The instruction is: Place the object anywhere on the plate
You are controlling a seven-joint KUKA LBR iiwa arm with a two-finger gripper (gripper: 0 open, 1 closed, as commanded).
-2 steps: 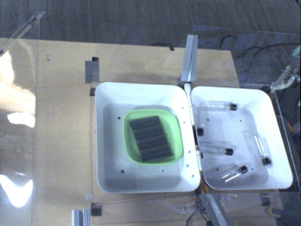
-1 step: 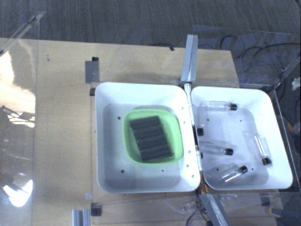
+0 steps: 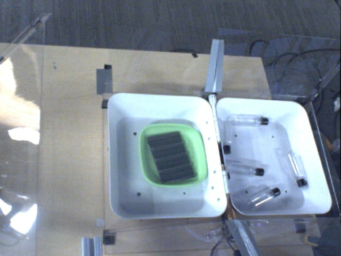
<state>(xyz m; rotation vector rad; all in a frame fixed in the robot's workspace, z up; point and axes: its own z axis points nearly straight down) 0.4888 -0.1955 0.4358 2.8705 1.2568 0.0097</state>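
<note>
A light green square plate [image 3: 146, 167] sits in the left white bin [image 3: 122, 196]. On the plate lies a dark grey ribbed rectangular object [image 3: 170, 157], turned slightly off square and covering most of the plate's middle. In the right white bin [image 3: 314, 159] lie several clear tubes with black caps: one near the back [image 3: 246, 120], one in the middle [image 3: 244, 169], one toward the front [image 3: 265, 196] and one at the right side [image 3: 297, 167].
A grey metal post [image 3: 214, 65] stands behind the seam between the two bins. Cables [image 3: 298, 55] run over the bench at the back right. Small black brackets [image 3: 105, 79] sit on the wooden bench near the left bin.
</note>
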